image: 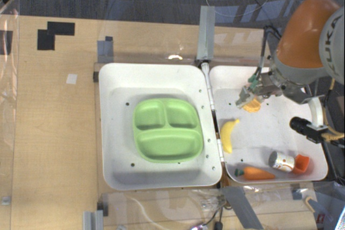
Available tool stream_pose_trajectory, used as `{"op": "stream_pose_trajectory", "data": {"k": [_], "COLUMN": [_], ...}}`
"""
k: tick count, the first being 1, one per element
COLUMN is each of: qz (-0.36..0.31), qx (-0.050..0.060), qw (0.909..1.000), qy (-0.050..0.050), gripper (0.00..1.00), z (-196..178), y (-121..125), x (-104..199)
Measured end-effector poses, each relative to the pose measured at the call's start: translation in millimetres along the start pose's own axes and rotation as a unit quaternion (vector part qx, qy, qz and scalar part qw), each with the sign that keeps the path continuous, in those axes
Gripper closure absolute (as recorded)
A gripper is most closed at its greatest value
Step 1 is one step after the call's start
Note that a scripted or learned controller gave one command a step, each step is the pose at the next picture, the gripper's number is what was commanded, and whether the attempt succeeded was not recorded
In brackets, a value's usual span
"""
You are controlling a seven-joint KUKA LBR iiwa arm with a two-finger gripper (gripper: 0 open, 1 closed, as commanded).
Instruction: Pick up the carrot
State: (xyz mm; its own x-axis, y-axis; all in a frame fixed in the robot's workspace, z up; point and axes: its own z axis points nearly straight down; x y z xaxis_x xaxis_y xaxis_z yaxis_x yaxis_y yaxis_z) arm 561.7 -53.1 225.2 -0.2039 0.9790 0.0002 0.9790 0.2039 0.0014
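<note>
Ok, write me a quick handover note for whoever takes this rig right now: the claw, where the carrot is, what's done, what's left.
Claw: in the right bin, near its far side, just above a small orange-yellow piece. Whether it is open or shut cannot be judged from the camera view; nothing is seen held.
Carrot: lying flat at the near edge of the right bin, beside the can and the orange cup. The banana lies by the divider.
Left bin: holds the green divided plate.
Done: nothing yet; the carrot is not picked.
Left: bring the claw to the near edge, grasp the carrot, lift.
</note>
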Motion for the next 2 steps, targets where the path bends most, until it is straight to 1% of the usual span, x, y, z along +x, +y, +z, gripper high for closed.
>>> {"op": "stream_pose_trajectory", "data": {"k": [2], "qz": [-0.007], "qx": [0.0], "qw": [1.0], "qy": [0.0], "gripper": [1.0], "z": [-16.6], "y": [4.1], "x": [1.7]}}
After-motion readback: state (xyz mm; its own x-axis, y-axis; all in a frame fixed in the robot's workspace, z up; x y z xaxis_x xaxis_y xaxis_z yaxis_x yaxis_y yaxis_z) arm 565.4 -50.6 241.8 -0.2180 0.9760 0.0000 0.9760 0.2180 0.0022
